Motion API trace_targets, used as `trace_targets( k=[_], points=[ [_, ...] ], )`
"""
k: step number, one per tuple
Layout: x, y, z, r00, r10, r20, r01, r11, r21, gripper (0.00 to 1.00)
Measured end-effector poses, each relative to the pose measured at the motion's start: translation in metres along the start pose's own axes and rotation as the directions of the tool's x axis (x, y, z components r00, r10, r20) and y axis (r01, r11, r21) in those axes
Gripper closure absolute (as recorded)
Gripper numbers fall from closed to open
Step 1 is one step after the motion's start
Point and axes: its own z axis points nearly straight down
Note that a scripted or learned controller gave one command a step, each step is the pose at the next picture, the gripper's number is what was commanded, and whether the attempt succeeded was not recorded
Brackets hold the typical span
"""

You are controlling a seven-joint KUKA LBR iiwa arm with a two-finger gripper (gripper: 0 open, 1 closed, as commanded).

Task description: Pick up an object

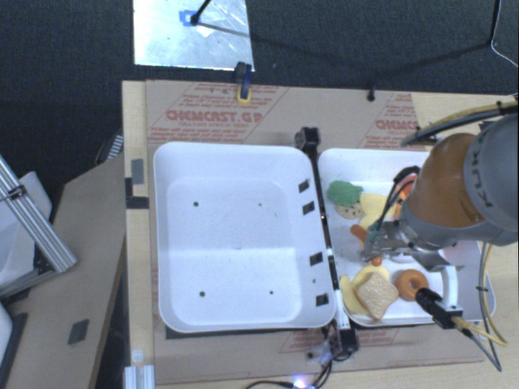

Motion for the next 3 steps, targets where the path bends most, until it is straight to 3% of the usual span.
trace_targets(
  k=[1,2,3],
  points=[
    [0.099,-0.022,-0.094,1.000,-0.012,-0.005,0.012,1.000,-0.006,1.00],
    [0.149,0.076,-0.124,1.000,-0.010,-0.001,0.010,1.000,-0.009,1.00],
    [0.171,0.040,-0.281,1.000,-0.007,-0.004,0.007,1.000,-0.013,1.00]
  ],
)
